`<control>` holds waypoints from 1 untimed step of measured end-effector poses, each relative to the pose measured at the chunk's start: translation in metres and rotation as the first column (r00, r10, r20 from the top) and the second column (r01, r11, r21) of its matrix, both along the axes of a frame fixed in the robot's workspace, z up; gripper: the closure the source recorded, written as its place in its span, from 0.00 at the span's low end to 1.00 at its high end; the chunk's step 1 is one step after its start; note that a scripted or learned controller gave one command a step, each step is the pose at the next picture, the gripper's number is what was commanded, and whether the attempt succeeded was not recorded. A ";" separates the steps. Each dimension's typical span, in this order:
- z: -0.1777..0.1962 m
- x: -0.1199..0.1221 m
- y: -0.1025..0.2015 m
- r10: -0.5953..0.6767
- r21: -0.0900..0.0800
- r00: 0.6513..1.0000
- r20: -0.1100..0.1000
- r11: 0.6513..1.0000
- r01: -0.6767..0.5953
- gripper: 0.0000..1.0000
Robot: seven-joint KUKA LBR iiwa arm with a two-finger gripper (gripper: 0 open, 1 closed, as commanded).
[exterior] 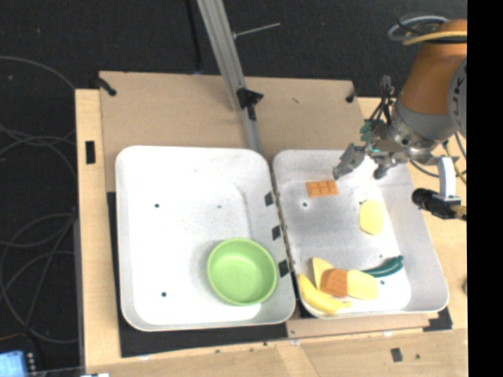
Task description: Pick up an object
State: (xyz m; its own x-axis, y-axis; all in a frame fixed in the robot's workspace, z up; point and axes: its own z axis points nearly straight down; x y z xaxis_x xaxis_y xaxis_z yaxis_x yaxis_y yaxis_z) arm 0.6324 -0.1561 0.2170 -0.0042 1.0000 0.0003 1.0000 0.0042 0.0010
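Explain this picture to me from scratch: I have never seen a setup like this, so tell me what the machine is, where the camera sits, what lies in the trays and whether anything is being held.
This is one camera fixed above a workbench, looking down at a slant. The grey and orange machine at the right is a robot arm; at its end is a two-finger gripper, its fingers spread open and holding nothing. It hangs over the far edge of the right bin. Two shallow white bins sit side by side. The left bin holds a green bowl. The right bin holds a small orange block close under the gripper, a yellow lump, a dark green tool-like piece, and at the near edge a pile of yellow pieces with a brown block on top. The job is to pick one object up.
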 end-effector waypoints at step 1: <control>0.000 0.000 0.000 0.001 -0.001 1.000 0.000 1.000 -0.001 0.00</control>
